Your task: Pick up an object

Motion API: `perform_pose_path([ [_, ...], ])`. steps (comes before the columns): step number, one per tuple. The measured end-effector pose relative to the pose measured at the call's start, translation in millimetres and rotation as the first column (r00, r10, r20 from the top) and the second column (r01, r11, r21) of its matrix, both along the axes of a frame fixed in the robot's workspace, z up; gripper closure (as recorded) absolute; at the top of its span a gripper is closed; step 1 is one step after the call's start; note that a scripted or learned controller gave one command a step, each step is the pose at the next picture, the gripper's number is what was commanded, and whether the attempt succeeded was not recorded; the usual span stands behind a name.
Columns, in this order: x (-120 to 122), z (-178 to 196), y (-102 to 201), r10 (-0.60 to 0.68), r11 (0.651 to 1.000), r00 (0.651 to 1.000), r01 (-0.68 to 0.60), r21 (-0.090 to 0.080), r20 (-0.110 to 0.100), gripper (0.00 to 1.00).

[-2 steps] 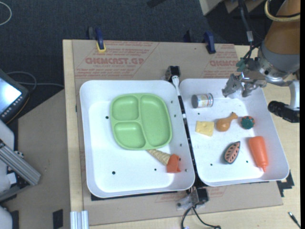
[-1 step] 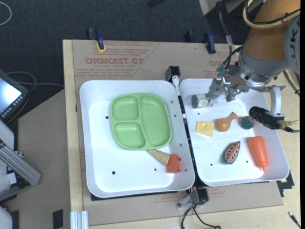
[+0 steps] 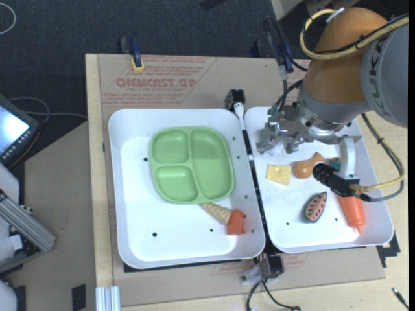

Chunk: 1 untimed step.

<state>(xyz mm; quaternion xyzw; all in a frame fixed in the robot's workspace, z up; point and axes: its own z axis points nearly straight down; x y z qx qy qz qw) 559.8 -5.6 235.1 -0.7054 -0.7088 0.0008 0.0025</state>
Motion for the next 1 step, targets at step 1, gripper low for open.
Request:
perform_pose_path([
  [1,-12.4,-1.5,39.0,0.000,1.000,1.000,0.000,0.000,0.002,1.00],
])
